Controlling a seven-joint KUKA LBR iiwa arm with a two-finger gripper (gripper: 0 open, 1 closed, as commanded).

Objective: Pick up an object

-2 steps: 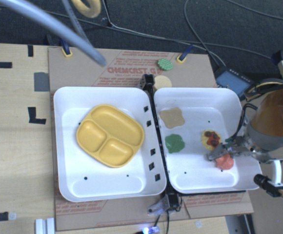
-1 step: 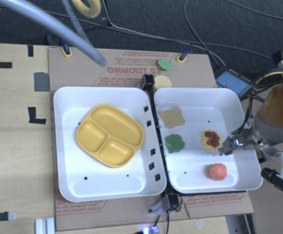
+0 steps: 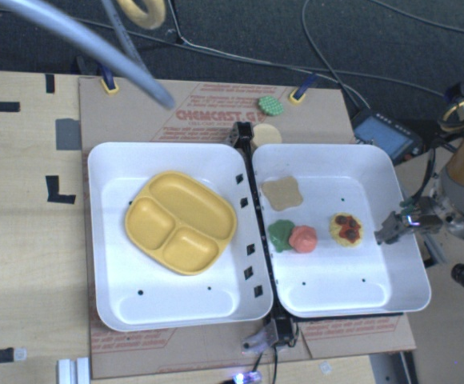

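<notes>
The right bin [image 3: 376,290] holds several small toy foods. A tan flat piece [image 3: 282,192] lies near its left wall. Below that sit a green piece [image 3: 280,234] and a pink-red piece [image 3: 303,239], touching each other. A yellow tart with red topping [image 3: 346,230] lies further right. My gripper [image 3: 394,227] hovers at the bin's right wall, just right of the tart and apart from it. Nothing shows in its grasp.
The left bin [image 3: 112,294] carries a yellow divided plate [image 3: 181,222]. Behind the bins, on the cardboard, lie a green dotted disc [image 3: 270,105] and a pale round piece [image 3: 267,134]. Cables run across the dark floor at the back.
</notes>
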